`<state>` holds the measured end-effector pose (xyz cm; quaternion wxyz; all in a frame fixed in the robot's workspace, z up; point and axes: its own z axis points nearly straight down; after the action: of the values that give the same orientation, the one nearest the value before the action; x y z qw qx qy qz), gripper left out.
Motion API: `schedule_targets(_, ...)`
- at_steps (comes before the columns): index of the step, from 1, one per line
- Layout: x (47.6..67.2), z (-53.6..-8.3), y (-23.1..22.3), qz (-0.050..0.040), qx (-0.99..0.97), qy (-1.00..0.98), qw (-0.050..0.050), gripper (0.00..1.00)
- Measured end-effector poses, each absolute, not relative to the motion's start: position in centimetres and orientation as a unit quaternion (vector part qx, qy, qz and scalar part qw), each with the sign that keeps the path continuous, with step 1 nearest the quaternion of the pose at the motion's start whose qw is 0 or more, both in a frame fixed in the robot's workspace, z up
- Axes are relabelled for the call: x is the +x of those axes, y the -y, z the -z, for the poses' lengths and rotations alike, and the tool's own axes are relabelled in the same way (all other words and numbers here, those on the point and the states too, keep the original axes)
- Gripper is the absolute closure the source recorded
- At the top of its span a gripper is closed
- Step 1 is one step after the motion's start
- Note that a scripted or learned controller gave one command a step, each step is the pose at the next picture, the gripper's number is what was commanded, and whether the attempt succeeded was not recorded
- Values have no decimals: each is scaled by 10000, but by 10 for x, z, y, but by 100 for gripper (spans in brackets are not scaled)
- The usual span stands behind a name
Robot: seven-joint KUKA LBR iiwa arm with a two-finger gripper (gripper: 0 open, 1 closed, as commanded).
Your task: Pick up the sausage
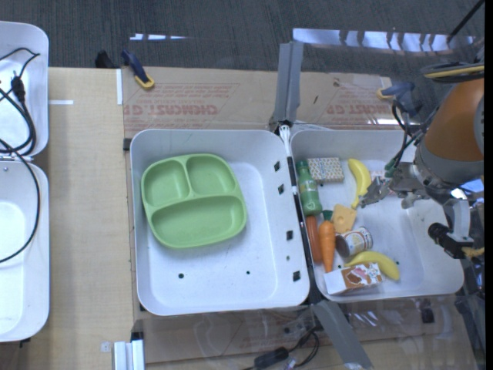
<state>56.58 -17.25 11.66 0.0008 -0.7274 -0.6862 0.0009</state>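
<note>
The sausage [313,239] is a thin orange-red stick lying lengthwise along the left wall of the right bin [431,276], pressed beside a carrot [328,245]. My gripper [376,193] hangs over the upper middle of that bin, just right of a yellow banana [358,177]. It is well to the right of the sausage and further back, and nothing shows in its grasp. The grey arm with its orange band [454,126] comes in from the right.
The right bin also holds a green bottle [309,191], a speckled sponge [326,169], a cheese wedge [344,219], a can [354,242], a second banana [375,262] and a small carton [354,279]. In the left bin [208,284] lies a green divided plate [194,200].
</note>
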Motion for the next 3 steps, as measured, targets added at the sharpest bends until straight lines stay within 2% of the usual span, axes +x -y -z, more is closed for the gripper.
schedule_targets(1,617,-177,144,-2,-6987,7154,-6,0)
schedule_targets(2,593,-192,53,-7,-6027,7980,3,0)
schedule_targets(3,556,-191,12,-9,-6251,7806,8,0)
